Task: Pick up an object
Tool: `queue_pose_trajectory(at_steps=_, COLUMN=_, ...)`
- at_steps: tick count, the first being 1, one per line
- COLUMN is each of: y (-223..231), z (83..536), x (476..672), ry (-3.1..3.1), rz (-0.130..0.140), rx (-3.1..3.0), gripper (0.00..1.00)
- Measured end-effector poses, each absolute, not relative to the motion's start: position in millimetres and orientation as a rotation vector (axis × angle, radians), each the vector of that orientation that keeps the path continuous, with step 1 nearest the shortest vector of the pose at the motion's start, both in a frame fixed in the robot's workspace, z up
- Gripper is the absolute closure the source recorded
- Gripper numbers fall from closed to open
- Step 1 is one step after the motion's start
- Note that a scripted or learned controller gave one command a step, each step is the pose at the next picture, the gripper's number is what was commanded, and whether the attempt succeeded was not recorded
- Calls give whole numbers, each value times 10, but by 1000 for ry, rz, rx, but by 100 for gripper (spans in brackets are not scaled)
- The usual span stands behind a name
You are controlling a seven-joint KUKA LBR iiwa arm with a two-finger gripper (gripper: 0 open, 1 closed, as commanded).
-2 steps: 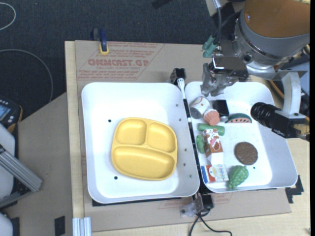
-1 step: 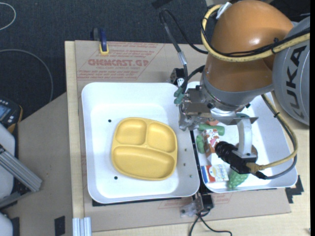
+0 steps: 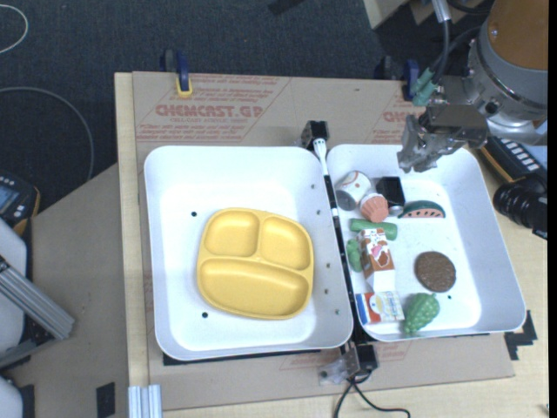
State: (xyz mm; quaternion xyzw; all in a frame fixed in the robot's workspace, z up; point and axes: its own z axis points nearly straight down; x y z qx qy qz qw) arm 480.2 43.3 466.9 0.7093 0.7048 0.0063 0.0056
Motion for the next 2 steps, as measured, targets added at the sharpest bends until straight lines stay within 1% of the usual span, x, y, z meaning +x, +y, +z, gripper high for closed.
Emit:
queue_pose_trajectory(at_steps=1, y=796, z=5401, x=4796, ry=2222, rz=16, rx=2212, gripper=100)
queue_pose_trajectory(at_steps=2, y=785, z=5461, x=4800, ry=2221, rz=6, rx=2217, gripper=100)
